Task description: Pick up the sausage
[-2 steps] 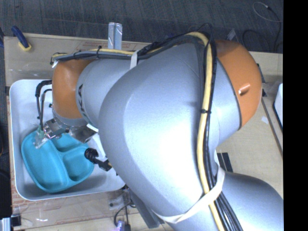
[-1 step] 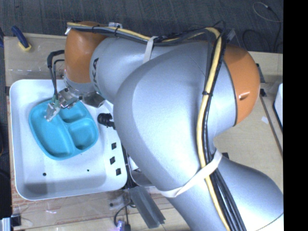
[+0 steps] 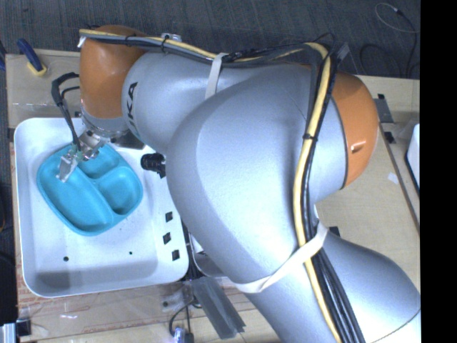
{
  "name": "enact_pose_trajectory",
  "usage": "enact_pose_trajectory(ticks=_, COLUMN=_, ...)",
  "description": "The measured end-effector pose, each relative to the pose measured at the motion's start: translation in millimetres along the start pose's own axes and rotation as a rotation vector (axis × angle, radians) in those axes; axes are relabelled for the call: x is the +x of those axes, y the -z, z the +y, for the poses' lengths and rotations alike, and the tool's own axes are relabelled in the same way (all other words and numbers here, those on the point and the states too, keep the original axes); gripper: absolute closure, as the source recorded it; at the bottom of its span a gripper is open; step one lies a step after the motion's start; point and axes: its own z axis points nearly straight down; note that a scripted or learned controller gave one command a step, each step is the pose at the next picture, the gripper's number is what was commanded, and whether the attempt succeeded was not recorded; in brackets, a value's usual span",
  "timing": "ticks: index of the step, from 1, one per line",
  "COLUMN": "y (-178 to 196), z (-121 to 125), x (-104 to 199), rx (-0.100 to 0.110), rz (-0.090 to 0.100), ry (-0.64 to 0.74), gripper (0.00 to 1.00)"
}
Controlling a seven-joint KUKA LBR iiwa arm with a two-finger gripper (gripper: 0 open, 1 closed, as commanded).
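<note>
My pincer (image 3: 77, 156) is down in the left white bin (image 3: 43, 263), over the far-left compartment of the blue divided tray (image 3: 107, 191). Can't tell its state or where the sausage is; my arm (image 3: 250, 177) covers the right bin and most of the surface

The arm (image 3: 271, 191) has a smooth grey shell with a soft satin sheen, and its orange band (image 3: 107, 63) looks equally smooth. The gripper (image 3: 77, 156) is bare, bright metal. The blue tray (image 3: 93, 191) looks like smooth, slightly glossy plastic. The white bin (image 3: 43, 263) is smooth plastic with a dull shine. The counter (image 3: 371, 191) is pale, matt wood.
</note>
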Motion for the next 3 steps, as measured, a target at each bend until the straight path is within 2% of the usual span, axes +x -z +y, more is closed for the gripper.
enact_pose_trajectory(ticks=1, y=1, z=-24, x=-13, rx=-0.016, rz=-0.004, ry=0.015, gripper=0.0)
enact_pose_trajectory(ticks=2, y=2, z=-44, x=-31, rx=-0.022, rz=0.004, ry=0.061, gripper=0.0)
enact_pose_trajectory(ticks=3, y=2, z=-89, x=32, rx=-0.022, rz=-0.012, ry=0.101, gripper=0.0)
